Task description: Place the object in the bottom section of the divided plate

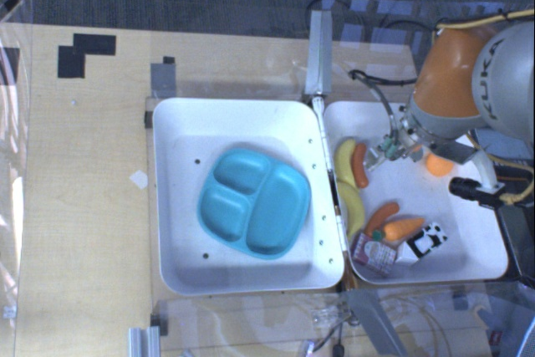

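A blue divided plate (255, 203) lies in the middle of the left bin (171, 196). It has two small sections on its left side and one large section on its right. My gripper (391, 148) hangs over the upper part of the right bin (481, 263), just right of a red sausage (359, 166) and a yellow banana (351, 201). An orange ball (439, 165) sits just to the gripper's right, partly under the arm. Nothing shows held in the gripper.
Lower in the right bin lie a carrot (405, 228), a smaller orange-red piece (380, 216), a black-and-white toy (428, 240) and a crumpled packet (374, 254). A metal divider post (318, 54) stands between the bins at the back.
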`<state>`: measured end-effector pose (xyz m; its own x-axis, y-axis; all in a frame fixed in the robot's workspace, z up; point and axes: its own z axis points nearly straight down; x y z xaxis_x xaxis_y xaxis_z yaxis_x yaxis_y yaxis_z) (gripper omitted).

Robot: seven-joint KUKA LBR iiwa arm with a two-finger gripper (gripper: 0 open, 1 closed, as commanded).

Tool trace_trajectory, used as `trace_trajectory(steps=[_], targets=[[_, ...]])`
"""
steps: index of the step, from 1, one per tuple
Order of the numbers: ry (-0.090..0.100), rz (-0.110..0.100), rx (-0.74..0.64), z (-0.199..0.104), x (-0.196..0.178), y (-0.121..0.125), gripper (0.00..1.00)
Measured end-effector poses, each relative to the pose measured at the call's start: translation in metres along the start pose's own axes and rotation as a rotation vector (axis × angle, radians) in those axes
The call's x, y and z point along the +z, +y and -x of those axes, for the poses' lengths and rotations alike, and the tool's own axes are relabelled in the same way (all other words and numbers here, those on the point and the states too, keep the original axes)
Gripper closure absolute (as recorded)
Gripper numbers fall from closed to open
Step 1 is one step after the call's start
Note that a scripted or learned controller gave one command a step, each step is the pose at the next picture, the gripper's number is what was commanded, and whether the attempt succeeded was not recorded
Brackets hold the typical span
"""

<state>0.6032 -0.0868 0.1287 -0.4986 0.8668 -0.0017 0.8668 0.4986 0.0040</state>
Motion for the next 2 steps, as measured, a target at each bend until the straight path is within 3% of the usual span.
trace_trajectory(steps=[1, 2], targets=[[-0.005, 0.004, -0.161, 0.0382, 0.0395, 0.0274, 1.00], [-0.006, 0.005, -0.161, 0.0385, 0.0393, 0.0274, 0.00]])
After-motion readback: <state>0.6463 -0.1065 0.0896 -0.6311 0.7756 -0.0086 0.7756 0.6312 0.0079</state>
